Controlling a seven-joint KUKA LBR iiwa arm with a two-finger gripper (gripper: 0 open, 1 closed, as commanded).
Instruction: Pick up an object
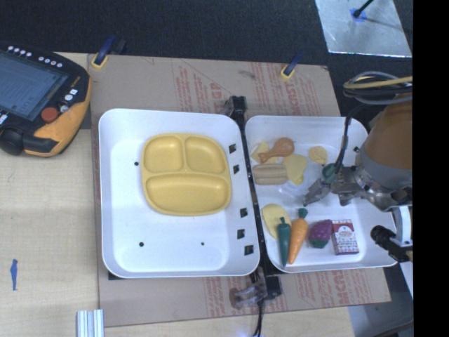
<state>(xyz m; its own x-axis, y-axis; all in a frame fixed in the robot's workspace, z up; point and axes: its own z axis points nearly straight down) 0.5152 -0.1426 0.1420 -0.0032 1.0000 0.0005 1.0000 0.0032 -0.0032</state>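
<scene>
Cardboard sheet covers the bench, carrying two white bins side by side; dark floor behind, teach pendant (38,100) at the bench's left edge.

Left bin (119,251): one yellow divided plate (186,173), toward the far side.

Right bin (351,125): toy food. Far-left area holds a chicken drumstick (276,148), a bread roll (269,175) lying crosswise, a pale yellow piece (297,167) and a small yellow piece (318,153). Near edge, left to right: yellow pear shape (273,216), green vegetable (283,239), carrot (297,239), purple piece (320,233), red-and-white carton (344,237).

Gripper (321,190) sits low over the middle of the right bin, arm entering from the right edge. Fingers look spread apart, nothing between them; small in frame, so moderate confidence.

Key relation: nearest candidates are the pale yellow piece, just on the far-left side of the fingertips, and the carrot, toward the near edge, long axis running roughly far-to-near with green top pointing at the gripper. The carrot lies against the green vegetable, so a grasp across its width risks catching both. Purple piece stands just clear of the carrot.
</scene>
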